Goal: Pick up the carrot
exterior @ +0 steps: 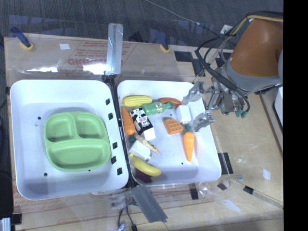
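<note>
Dark ribbed carpet [96, 4] runs across the top of the frame. Below it, pale wood bench [255, 167] w/ clear plastic sheet [62, 57] taped over upper left, glare on it, black tape bits [226, 163] lower right.

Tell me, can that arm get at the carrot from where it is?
Probably yes. The carrot lies uncovered just below the end effector, with only the waffle near its top.

Even, fairly bright overhead light fills my bench; the two shallow white plastic bins [29, 129] look almost washed out. Glare streaks the clear plastic sheet [72, 61] behind them. Shadows under the toys are soft and short. Everything looks slightly soft and grainy.
</note>
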Tool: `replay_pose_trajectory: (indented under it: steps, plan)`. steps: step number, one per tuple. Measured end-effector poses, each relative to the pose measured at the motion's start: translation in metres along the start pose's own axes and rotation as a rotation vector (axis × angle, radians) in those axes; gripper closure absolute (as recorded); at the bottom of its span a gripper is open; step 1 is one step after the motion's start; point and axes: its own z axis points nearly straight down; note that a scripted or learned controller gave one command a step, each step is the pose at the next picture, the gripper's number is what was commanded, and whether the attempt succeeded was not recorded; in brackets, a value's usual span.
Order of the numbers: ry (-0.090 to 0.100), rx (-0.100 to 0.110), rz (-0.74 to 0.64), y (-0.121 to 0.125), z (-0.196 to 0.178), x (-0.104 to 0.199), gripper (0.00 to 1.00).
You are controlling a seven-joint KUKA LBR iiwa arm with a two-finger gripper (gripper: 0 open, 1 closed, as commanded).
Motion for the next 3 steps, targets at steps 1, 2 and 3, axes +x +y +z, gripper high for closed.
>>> replay_pose_trajectory:
  steps: [1, 2, 3]
  plan:
    - [0.01, -0.005, -0.103, -0.015, 0.159, -0.029, 0.0]
    - [0.0, -0.001, -0.197, -0.034, 0.188, -0.002, 0.0]
    - [-0.005, 0.001, -0.208, -0.031, 0.176, -0.005, 1.0]
